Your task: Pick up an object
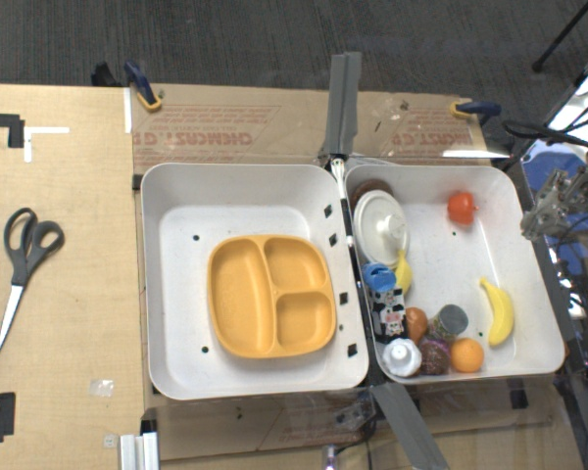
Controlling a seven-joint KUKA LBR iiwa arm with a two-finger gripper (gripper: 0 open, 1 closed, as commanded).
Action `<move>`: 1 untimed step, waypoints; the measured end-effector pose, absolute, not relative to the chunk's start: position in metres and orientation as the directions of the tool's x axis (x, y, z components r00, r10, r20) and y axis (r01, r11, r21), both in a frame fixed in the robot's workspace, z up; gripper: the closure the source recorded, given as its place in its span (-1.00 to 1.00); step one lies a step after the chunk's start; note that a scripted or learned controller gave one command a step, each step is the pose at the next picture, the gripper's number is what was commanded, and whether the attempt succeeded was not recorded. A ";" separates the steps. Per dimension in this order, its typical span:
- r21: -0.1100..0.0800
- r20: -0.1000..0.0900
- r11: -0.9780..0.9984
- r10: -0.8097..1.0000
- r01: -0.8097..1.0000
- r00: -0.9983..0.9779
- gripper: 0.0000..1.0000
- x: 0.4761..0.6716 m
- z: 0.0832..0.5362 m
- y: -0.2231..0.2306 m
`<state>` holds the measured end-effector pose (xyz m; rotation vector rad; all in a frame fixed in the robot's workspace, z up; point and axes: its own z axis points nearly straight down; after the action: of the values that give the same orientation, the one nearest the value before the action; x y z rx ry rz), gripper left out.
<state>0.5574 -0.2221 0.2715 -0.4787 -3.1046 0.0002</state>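
At the near wall of the right bin (470,378) crowd one white-capped bottle (402,357), one orange (466,355) and one grey disc (453,318), with one banana (497,311) beside them. The bin's middle is open floor. Farther back lie one red ball (461,207) and one white bowl (380,225). In the left bin (167,292) is one yellow plate (271,295). The gripper (554,209) hangs at the right rim, blurred; whether it is open or closed I cannot tell.

Cardboard sheet (274,125) behind the bins, upside-down print, illegible
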 end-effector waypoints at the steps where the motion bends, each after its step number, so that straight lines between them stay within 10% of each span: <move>1: 0.001 0.000 0.993 0.122 0.122 -0.993 1.00 0.578 0.090 -0.210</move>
<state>0.5779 -0.2095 0.0900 -0.1914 -3.1361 -0.0009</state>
